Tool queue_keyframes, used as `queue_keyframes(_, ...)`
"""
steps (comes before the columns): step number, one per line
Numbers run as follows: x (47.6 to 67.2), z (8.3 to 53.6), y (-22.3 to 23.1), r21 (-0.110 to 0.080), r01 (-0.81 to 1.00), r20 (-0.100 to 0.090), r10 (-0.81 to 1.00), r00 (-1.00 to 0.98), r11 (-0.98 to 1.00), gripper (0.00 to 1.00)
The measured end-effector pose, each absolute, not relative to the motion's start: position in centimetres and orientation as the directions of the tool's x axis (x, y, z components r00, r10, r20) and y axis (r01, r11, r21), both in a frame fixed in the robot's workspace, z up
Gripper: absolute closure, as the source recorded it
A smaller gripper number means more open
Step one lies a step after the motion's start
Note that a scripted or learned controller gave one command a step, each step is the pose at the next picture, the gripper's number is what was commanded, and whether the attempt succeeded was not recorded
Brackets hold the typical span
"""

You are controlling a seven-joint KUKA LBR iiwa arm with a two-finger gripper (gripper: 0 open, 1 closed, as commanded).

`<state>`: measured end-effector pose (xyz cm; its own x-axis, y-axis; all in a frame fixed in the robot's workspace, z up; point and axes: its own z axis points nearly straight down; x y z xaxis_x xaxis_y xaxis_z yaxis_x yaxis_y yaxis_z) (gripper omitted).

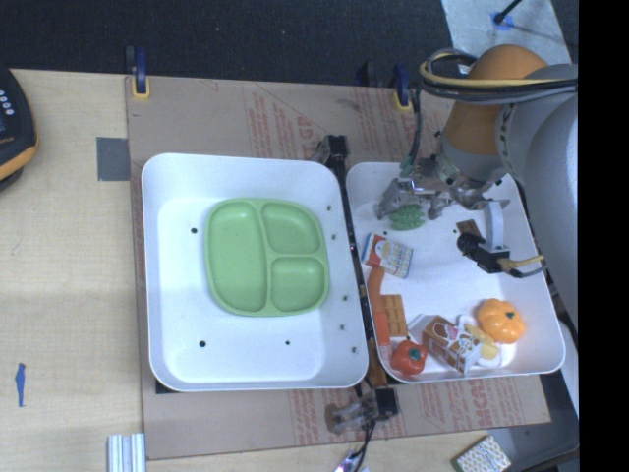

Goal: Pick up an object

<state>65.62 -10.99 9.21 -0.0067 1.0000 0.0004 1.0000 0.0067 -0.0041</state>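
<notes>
My gripper sat low over the green object, which lay just below my fingertips; grip state unclear.

Gripper low at right bin's far-left corner, over small green item. Green divided plate sits in left bin.

Left white bin containing a green divided plate; cardboard sheet beneath both bins, clamped at its far edge by blue clips; tan worktop.
</notes>
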Motion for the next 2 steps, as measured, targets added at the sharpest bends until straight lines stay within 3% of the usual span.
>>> queue_keyframes(2, 65.61, 9.2, -10.81, -0.005, 1.0, 0.0, 1.0, -0.007, 0.007, 0.0)
